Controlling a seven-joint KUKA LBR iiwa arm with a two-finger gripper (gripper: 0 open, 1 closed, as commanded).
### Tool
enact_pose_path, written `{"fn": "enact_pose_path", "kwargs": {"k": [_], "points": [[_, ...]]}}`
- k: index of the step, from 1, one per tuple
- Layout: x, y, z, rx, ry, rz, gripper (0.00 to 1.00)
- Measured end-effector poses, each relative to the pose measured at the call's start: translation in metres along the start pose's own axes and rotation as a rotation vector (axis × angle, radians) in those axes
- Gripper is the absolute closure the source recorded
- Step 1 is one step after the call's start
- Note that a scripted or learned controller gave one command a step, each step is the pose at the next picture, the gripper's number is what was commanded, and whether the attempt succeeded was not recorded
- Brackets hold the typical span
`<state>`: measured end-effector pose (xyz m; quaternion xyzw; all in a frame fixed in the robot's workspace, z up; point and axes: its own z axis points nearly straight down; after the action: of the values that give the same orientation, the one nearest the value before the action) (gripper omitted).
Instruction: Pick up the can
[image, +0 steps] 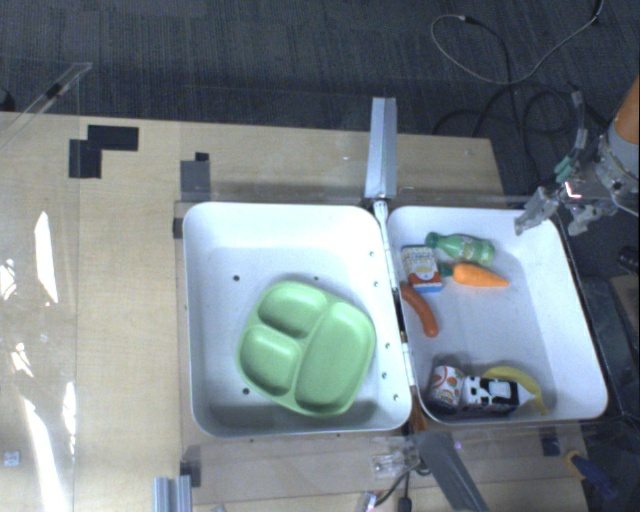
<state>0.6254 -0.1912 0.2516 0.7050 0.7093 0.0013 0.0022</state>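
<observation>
Approach step: gripper (548, 207) at right bin (570, 300) far rim, well apart from can (445, 384) (near-left corner). Finger state: cannot tell. Next: travel over can, descend.

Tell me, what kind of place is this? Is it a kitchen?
Probably a robot lab, not a kitchen. A robot arm's claw hangs over the corner of a white bin of toy food, like a carrot, and cables trail on the floor.

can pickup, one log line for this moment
gripper: at right bin's far right corner | small printed can: lying at near wall, ungrasped | phase: approach
</observation>
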Motion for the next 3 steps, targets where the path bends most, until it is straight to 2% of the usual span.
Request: {"fn": "enact_pose_path", "kwargs": {"k": [1, 2, 3], "points": [[0.031, 0.006, 0.157, -0.001, 0.0, 0.11, 0.0], [0.005, 0.029, 0.168, 0.048, 0.012, 0.175, 0.0], [0.019, 0.029, 0.167, 0.078, -0.002, 0.527, 0.0]]}}
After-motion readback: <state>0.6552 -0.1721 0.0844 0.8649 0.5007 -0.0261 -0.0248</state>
